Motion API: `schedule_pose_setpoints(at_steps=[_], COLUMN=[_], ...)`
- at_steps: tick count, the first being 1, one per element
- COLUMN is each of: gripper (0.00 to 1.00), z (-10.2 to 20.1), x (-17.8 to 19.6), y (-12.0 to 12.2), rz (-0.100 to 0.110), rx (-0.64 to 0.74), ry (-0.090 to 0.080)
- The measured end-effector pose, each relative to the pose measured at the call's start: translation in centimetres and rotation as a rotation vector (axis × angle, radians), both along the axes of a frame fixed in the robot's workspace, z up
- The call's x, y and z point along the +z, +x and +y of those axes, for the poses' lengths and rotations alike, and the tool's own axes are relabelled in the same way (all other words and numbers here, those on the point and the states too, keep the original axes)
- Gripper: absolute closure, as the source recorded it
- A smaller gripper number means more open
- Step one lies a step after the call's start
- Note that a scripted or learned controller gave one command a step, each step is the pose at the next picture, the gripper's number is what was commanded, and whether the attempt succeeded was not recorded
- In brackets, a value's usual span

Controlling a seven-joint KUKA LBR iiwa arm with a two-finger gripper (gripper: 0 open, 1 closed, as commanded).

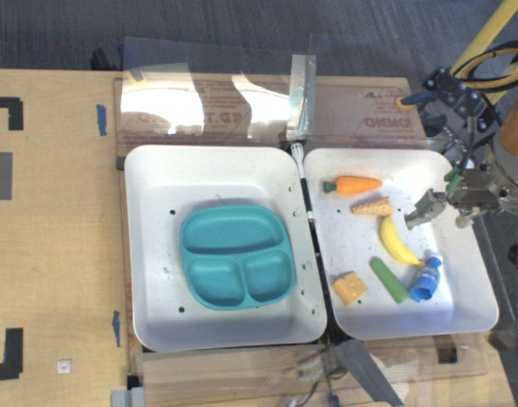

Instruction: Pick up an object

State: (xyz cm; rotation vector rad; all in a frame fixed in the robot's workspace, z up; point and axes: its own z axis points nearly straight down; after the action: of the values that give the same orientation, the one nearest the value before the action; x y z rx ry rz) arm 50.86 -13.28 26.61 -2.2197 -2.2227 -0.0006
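One cracker (349, 288), one banana (396, 242), one carrot (358, 186); fingers (418, 211) released above right bin (475, 312).

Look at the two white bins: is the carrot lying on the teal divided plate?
No. The carrot lies in the right bin, near its far edge, while the teal divided plate sits in the left bin.

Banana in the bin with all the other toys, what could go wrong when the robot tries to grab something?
1. The banana lies close to the green stick and blue bottle, so the end effector might bump those aside.
2. The banana is curved and smooth-looking, so it may slip out.
3. The end effector hovers near the right bin's far side, so a low approach might hit the rim.
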Motion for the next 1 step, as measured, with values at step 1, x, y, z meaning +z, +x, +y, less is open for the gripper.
schedule_pose_setpoints(at_steps=[1], gripper=[0.0], z=[-2.9], x=[2.41], y=[0.42], rz=[-0.004], rx=[-0.058], ry=[-0.002])
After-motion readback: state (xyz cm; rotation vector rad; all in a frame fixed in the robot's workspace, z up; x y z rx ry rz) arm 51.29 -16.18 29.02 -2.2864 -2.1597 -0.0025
